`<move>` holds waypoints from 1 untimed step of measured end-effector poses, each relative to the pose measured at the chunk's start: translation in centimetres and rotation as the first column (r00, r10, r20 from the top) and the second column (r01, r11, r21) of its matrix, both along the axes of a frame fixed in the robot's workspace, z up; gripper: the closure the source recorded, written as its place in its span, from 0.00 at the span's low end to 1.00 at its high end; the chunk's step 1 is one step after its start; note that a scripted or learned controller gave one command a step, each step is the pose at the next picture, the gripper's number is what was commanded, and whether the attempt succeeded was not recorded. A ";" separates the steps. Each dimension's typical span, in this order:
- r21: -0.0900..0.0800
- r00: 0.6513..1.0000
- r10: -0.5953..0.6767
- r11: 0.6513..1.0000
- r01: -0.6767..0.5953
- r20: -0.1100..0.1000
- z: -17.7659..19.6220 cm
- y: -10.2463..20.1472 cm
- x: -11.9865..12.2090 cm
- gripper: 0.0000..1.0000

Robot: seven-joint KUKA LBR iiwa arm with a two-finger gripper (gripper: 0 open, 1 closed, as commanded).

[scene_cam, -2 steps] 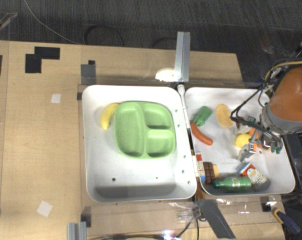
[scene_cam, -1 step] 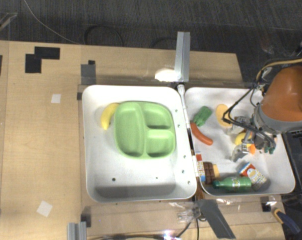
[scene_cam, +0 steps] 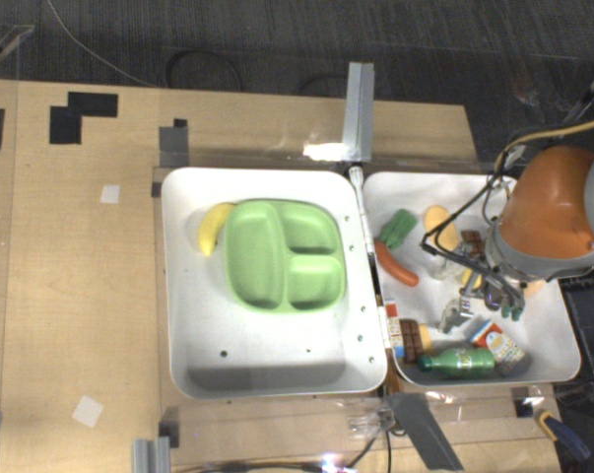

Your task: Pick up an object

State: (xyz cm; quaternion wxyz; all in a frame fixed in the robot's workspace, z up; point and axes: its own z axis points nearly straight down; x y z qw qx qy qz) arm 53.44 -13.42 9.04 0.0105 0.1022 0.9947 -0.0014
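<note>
The right bin (scene_cam: 558, 348) holds several small items: a green block (scene_cam: 397, 229), a yellow-orange piece (scene_cam: 436, 221), a red sausage (scene_cam: 396, 266), a brown box (scene_cam: 407, 338), a green bottle (scene_cam: 457, 363) lying on its side and a red and white packet (scene_cam: 498, 343). My gripper (scene_cam: 461, 315) hangs low over the middle of this bin, just above the green bottle and left of the packet. The orange band of the arm (scene_cam: 553, 205) and the wrist cables cover the bin's right part. Nothing is visibly held.
The left bin (scene_cam: 257, 372) holds a green divided tray (scene_cam: 282, 254) with a yellow banana (scene_cam: 213, 227) at its left side. A metal post (scene_cam: 359, 106) stands behind the wall between the bins. Wooden bench surface lies to the left.
</note>
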 end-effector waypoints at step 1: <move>0.001 0.994 -0.107 0.994 0.107 0.007 0.1 4.8 -3.9 0.00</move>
